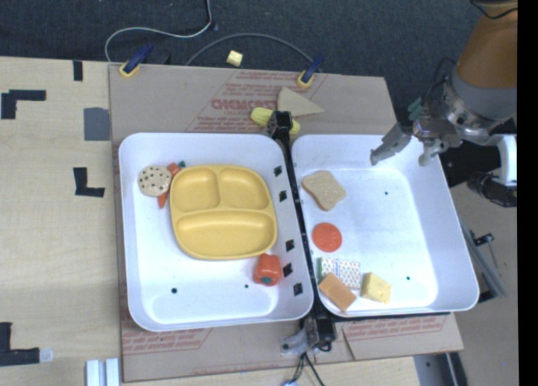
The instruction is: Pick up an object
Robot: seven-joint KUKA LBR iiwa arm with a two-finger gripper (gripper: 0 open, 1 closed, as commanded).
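My gripper (407, 147) hangs over the far right corner of the right bin (420, 208), its two fingers apart and nothing between them. In that bin lie a tan bread slice (324, 189), a red-orange disc (327, 237), an orange block (337, 292), a yellow cheese wedge (376, 288) and a small patterned white piece (344, 271). The bread slice is the nearest item, well to the gripper's left and nearer the camera.
The left bin (147, 292) holds a yellow divided plate (223, 210), a cookie (154, 179) with a small red piece beside it, and a red pepper-like toy (268, 268). Black clips line the divider between the bins. Cardboard and cables lie beyond the bins.
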